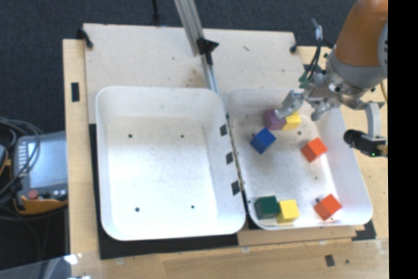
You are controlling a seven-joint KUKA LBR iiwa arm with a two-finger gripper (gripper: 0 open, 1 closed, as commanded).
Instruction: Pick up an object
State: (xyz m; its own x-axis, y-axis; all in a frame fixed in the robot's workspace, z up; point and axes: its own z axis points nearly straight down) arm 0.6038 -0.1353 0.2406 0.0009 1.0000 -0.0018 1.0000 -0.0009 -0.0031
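A green block (266, 206) and a yellow block (288, 210) lay touching side by side at the near edge of the right bin (349, 163), nearest the camera; an orange block (327, 206) sat in that bin's near right corner, apart from the pair; another orange block (313, 149) lay towards the bin's middle right, and a blue block (262, 140) lay left of the bin's middle, near the wall shared with the left bin (160, 101); at the far end of the right bin a purple block (273, 118) and a second, smaller-looking yellow block (292, 119) sat close together, seemingly touching; the gripper (305, 106) hung just above this pair, its two fingers spread apart with nothing seen between them; the grey and orange arm (362, 42) reached in over the right bin's far right corner.
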